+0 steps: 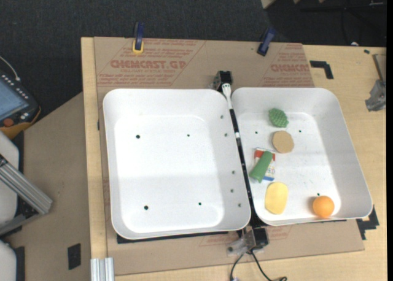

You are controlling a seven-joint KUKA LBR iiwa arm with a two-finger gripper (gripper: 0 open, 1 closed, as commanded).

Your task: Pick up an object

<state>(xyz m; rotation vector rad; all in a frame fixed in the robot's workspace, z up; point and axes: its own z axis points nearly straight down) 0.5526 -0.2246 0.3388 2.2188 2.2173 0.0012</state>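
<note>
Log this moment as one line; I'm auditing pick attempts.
stage: pre-pick | right bin: green object, tan disc, green tube, yellow object, orange ball | held: nothing seen

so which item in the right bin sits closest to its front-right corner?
The orange ball; the yellow piece lies left of it, the rest farther back.

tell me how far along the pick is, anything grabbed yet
Nothing looks picked yet. All five items lie loose in the right bin: the green textured piece, the tan disc, the green tube lying over a red-and-white packet, the yellow block and the orange ball. A grey part of the arm sits at the right edge, away from them. The approach, grasp and lift are all left.
</note>
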